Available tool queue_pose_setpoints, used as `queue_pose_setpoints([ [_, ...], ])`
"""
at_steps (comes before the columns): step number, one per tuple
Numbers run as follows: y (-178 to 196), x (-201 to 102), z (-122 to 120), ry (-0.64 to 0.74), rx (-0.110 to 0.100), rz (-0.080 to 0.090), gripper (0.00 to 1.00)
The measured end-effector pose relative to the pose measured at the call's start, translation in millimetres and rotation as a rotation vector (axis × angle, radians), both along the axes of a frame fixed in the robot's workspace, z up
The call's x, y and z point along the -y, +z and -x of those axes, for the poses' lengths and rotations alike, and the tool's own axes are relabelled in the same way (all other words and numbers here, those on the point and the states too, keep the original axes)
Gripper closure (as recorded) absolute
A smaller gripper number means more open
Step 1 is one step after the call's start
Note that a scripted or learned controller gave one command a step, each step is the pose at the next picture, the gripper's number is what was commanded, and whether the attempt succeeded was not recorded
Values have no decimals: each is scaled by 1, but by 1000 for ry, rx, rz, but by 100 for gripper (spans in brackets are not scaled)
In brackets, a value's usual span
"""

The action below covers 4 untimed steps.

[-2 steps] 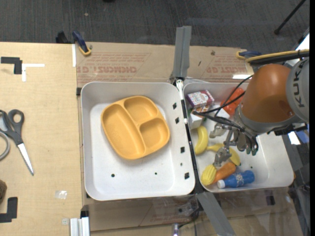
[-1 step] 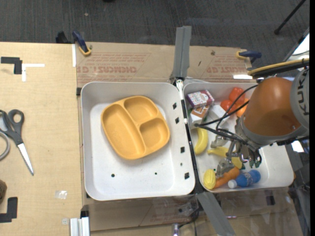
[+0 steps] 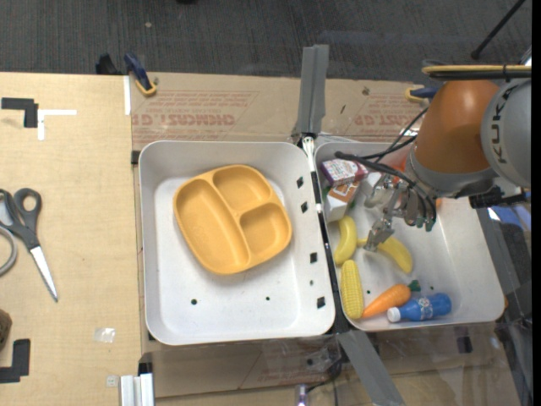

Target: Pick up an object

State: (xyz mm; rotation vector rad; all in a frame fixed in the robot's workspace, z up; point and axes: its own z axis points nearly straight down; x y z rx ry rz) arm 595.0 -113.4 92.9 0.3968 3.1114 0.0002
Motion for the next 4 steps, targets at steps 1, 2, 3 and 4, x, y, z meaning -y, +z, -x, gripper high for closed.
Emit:
queue_pose_setpoints([
  [1, -1, 16, 34, -26, -3, 0, 0],
  [2, 9, 16, 33, -25, 1, 0, 100],
  [3, 99, -32, -32, -221, -1, 0, 100],
  [4, 98, -105, 33, -426, -5, -1, 100],
])
